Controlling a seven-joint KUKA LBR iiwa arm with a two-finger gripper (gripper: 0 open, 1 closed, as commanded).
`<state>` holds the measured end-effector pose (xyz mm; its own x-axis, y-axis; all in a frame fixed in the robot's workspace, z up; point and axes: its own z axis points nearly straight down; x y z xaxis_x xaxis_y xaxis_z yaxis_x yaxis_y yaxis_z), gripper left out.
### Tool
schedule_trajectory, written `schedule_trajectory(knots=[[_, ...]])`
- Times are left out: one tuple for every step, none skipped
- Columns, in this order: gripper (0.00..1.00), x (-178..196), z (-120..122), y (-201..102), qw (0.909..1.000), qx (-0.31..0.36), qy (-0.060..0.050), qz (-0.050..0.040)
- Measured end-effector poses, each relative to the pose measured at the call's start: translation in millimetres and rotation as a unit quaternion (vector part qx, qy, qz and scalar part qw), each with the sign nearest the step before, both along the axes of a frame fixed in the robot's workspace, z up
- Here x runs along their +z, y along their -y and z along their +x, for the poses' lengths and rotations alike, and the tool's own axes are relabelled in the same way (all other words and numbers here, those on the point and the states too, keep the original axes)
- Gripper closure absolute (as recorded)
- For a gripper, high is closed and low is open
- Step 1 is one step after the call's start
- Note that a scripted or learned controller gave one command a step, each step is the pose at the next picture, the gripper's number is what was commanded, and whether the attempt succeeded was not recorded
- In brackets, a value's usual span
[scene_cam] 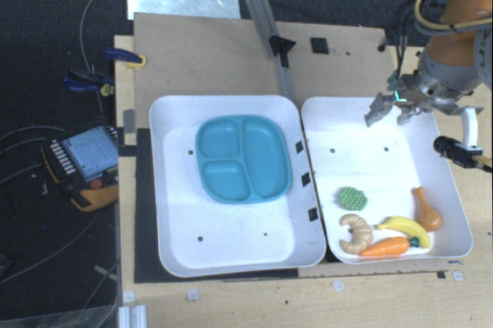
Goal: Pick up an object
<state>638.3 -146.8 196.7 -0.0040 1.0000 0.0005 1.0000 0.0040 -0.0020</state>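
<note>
Gripper [391, 109]: fingers spread, empty, over right bin's [385, 165] far edge.
Objects: banana [404, 225], carrot [384, 247] clustered in near corner.
Advice: descend on isolated green piece [353, 199].

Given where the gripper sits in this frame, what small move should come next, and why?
Probably travel toward the near end of the right bin. The gripper hangs over the bin's far end, while the green ball, croissant, carrot, banana and drumstick cluster at its near end.

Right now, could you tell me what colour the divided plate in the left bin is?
Light blue plate, camera view.
</note>
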Motion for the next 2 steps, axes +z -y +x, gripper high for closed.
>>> schedule_trajectory(knots=[[0.00, 2, 1, 0, 1.0000, 0.000, 0.002, -0.0003], [0.00, -59, -4, 1, 1.0000, -0.001, 0.000, -0.0003]])
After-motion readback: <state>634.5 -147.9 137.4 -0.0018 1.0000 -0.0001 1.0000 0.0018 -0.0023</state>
